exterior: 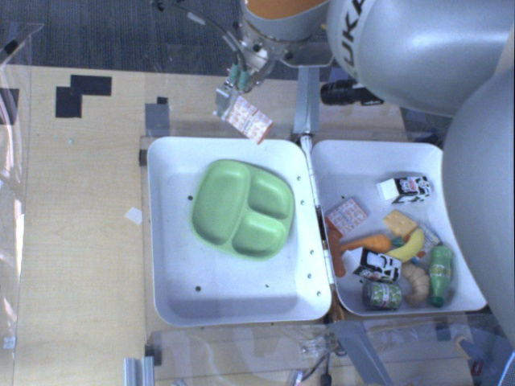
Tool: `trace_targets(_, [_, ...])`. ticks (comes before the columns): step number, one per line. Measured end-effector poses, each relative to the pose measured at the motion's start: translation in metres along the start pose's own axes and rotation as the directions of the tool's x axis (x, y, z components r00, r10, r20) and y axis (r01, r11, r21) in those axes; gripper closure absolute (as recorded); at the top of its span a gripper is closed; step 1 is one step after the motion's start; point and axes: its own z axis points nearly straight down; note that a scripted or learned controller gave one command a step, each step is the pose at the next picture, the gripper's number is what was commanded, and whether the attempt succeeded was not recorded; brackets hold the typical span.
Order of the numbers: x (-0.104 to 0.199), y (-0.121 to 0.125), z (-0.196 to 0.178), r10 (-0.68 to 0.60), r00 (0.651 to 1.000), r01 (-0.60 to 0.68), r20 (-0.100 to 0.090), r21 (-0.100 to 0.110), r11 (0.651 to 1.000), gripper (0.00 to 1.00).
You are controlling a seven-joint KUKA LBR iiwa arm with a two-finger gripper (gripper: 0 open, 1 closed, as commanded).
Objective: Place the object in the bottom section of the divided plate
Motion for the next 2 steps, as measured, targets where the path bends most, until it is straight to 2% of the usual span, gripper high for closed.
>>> trace_targets(1, [0.019,0.011,0.107,-0.098,0.995,0.098,0.000,-0.001,0.995,1.00])
trace_targets(2, [-0.011,-0.029,-0.044,0.378,0.926,-0.378,0.001,-0.002,0.926,1.00])
